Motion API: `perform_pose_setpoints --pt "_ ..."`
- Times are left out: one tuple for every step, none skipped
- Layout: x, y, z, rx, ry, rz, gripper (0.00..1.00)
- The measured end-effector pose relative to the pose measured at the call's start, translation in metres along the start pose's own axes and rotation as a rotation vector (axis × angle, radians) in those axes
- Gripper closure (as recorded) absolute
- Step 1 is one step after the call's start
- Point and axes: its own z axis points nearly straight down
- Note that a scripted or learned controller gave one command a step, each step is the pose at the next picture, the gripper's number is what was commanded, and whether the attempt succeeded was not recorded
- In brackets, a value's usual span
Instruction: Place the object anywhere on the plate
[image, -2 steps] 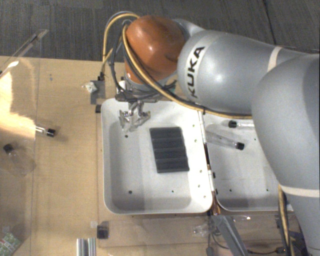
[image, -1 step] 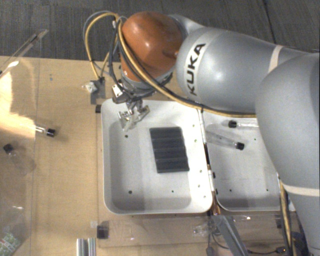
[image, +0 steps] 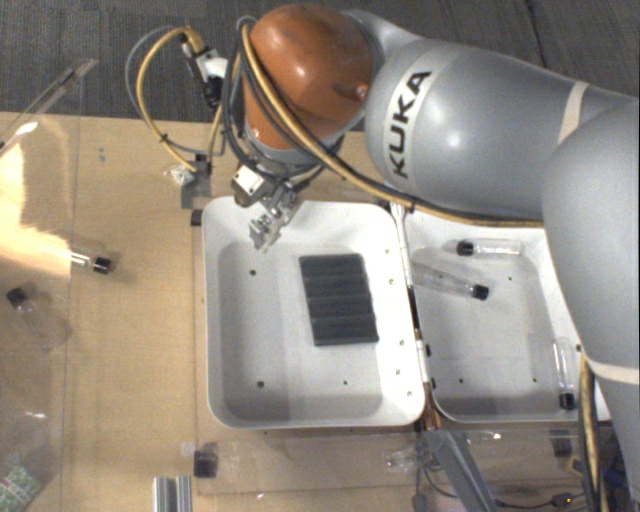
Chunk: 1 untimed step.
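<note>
A dark grey ribbed plate (image: 340, 299) lies flat in the middle of the left bin (image: 240, 390). In the right bin (image: 500, 390) lie two clear tubes with black caps: one (image: 488, 247) near the far wall, another (image: 448, 282) slanted just below it near the divider. A third clear tube (image: 565, 372) rests against that bin's right side. My gripper (image: 264, 226) hangs over the far left corner of the left bin, left of and beyond the plate. I see no object in it.
The big grey arm and its orange band (image: 305, 75) cover the far side of both bins. On the bench to the left lie a clear tube with a black cap (image: 90, 263) and another small capped piece (image: 18, 298). Cables loop above the gripper.
</note>
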Motion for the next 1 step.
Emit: perform_pose_setpoints --pt "0.0005 0.0008 0.0321 -0.001 -0.001 -0.035 1.0"
